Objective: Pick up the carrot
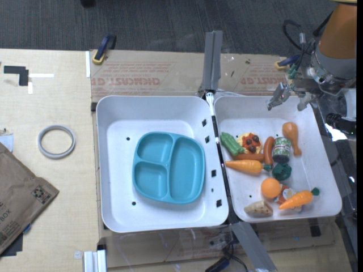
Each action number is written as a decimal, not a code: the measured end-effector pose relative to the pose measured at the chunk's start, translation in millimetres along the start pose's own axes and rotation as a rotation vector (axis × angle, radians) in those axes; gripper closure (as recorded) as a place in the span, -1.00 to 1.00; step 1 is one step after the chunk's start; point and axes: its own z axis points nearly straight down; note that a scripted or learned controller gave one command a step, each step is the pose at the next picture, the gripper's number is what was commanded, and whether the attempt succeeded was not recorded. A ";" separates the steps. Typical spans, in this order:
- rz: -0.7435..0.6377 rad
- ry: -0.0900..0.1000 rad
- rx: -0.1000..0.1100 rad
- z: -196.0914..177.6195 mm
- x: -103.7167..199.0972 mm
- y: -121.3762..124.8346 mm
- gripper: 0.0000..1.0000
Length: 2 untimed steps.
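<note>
Two orange carrots lie in the right bin (317, 152). One carrot (245, 166) lies flat near the bin's left wall. The other carrot (296, 200), with a green top, rests near the front right corner. My gripper (288, 100) hangs over the bin's far edge, well behind both carrots. Its fingers are open, with nothing between them.
Around the carrots lie a green pickle (231, 143), a pizza slice (249, 141), a sausage (268, 149), a can (281, 149), a drumstick (291, 134), an orange (271, 187) and a bread piece (259, 209). The left bin (113, 152) holds a blue divided plate (169, 168).
</note>
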 end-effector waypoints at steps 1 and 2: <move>0.060 -0.001 -0.005 111.4 -3.2 -54.9 -1.00; -0.101 0.001 -0.003 140.0 41.9 -105.5 -1.00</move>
